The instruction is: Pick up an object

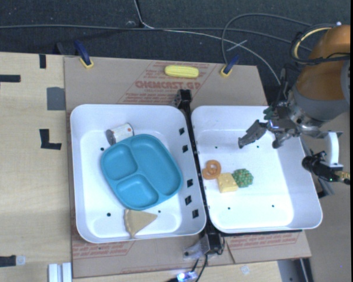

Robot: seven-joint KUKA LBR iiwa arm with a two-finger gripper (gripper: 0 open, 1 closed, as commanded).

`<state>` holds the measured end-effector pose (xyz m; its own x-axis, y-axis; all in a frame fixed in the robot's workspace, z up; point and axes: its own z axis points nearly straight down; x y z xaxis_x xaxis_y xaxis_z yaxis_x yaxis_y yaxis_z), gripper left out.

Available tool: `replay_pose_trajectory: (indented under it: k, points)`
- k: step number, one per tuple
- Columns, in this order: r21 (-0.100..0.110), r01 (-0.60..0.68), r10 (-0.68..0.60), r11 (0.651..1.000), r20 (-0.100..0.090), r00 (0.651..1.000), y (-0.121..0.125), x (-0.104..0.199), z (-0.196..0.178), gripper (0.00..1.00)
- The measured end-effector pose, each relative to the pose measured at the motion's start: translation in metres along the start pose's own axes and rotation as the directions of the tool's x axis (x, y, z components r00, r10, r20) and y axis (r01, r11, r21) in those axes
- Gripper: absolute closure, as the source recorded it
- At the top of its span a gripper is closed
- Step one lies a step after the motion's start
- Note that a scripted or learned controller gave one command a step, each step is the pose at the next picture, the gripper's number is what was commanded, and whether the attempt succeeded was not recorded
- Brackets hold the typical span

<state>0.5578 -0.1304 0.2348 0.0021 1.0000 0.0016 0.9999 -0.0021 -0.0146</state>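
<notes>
Above the right bin point(300, 213), our gripper point(254, 135) hangs bare, finger state beyond our telling, at one o'clock from the orange ring point(212, 169), yellow block point(226, 183) and green piece point(243, 177); descent comes next.

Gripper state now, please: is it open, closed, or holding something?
Gripper: above the right bin, nothing seen between its fingers; open or closed cannot be told.

Right bin point(282, 213) lay open from twelve round to six; the ring point(212, 169), yellow block point(226, 184) and green piece point(243, 177) crowded its nine o'clock side.
</notes>
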Motion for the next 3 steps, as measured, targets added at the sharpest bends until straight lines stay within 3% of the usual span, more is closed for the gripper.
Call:
replay_pose_trajectory:
  k: [1,3]
  points:
    - [-0.013,0.003,-0.003,1.0,0.002,1.0,0.002,0.0,-0.007,0.0]
    - [-0.008,0.003,-0.003,1.0,0.001,1.0,0.003,0.005,0.121,0.0]
